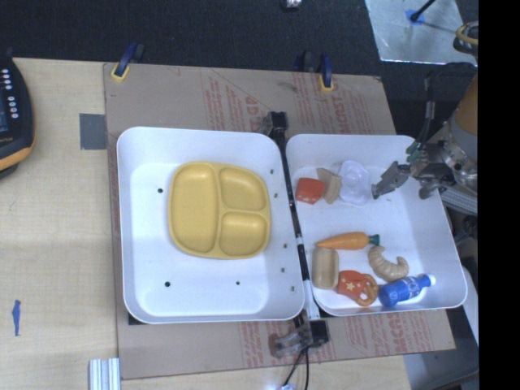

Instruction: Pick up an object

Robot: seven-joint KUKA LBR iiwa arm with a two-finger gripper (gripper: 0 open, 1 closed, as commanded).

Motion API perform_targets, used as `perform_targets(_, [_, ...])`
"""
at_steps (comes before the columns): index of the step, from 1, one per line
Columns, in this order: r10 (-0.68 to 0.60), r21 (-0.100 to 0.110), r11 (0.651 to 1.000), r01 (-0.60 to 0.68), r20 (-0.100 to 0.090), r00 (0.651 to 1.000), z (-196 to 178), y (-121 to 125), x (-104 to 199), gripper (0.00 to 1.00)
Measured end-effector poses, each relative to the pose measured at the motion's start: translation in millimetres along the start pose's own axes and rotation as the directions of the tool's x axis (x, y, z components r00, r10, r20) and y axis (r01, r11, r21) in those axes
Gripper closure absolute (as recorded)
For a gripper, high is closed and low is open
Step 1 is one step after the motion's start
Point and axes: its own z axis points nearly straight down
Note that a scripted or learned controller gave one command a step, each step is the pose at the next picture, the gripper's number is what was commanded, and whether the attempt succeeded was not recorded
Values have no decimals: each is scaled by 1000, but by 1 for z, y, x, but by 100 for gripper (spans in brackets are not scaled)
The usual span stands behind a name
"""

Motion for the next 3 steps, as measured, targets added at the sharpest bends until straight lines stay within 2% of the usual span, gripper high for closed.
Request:
perform_targets(1, [1,5,1000,-1,-7,1000,139,-30,13,0])
perform_targets(2, [-1,0,1000,1,1,1000,124,-29,9,100])
perform_targets(3, [-6,-14,1000,7,2,1000,20,73,69,100])
